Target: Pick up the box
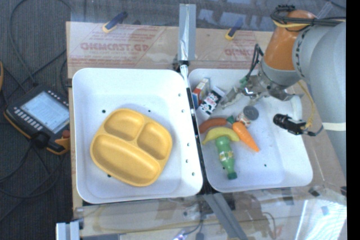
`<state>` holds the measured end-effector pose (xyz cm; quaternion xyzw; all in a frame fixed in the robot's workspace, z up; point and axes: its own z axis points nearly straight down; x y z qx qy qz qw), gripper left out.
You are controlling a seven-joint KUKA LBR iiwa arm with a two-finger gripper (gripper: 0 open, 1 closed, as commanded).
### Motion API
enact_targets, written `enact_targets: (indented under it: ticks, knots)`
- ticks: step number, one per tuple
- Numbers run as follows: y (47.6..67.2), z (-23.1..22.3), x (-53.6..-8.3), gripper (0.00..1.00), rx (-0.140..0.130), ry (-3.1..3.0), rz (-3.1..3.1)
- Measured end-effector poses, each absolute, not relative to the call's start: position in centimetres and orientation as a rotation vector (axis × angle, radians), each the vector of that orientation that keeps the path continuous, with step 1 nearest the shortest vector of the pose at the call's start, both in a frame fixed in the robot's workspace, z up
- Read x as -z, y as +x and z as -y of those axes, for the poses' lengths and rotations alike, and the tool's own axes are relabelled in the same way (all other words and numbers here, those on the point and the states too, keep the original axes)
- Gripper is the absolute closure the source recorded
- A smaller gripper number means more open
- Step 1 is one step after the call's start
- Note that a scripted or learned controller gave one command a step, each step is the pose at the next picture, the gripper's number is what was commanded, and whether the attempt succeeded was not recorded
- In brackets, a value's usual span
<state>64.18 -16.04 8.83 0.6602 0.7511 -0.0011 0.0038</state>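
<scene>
- Box [210, 101]: black-and-white carton, lying at the upper left of the right bin [281, 168], close to its left wall, beside a second small carton [200, 89].
- Jaws [229, 98]: just right of the box; whether released or clenched cannot be told.
- Toy carrot [246, 136], banana [220, 134], green bottle [226, 158]: clustered below the box.
- Left bin [90, 87]: holds a yellow divided tray [131, 146].

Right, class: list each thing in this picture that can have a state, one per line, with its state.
gripper: low in the right bin, beside the box; grip cannot be told
box: lying in the right bin's far left corner
green bottle: lying on its side
yellow tray: flat in the left bin, compartments up
handheld screen: lit
</scene>
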Motion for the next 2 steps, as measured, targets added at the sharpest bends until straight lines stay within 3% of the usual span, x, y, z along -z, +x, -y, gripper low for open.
enact_targets:
  ticks: [1,2]
  knots:
    - [64.8,17.8,-8.8,0.00,-0.008,2.288,-2.143]
    - [60.1,19.2,-8.9,0.00,-0.005,2.259,-2.171]
